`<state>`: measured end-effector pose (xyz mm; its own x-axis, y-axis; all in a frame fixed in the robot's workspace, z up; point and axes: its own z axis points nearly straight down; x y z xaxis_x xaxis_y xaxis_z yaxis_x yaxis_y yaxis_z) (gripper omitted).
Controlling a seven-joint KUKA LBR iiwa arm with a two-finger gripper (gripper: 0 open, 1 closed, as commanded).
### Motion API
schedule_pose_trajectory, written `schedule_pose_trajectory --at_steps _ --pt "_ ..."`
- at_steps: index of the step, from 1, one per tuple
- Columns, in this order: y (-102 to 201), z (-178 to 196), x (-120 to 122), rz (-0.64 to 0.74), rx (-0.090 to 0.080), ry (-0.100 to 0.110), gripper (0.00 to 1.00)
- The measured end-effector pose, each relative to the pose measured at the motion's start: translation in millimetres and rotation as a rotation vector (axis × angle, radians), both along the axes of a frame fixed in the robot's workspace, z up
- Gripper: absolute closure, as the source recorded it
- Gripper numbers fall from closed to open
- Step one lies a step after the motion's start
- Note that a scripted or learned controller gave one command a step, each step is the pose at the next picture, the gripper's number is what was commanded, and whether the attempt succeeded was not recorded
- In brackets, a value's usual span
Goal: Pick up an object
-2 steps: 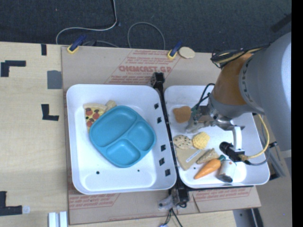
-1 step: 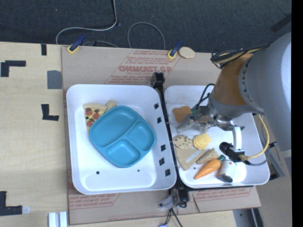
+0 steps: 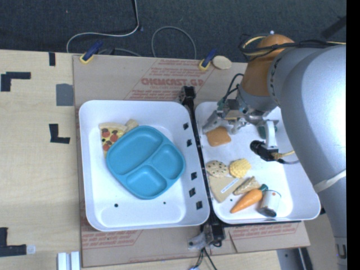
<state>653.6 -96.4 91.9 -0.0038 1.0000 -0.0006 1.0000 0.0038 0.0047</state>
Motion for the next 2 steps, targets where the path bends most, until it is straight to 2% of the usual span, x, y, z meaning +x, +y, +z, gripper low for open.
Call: schedule_pose_trajectory --at_steps 1,2 --pt "-0.4 -6.9 14.7 0.000 -0.001 0.009 0.00" --pt "-0.4 -6.3 12.6 -0.002 -0.002 0.003 0.00"
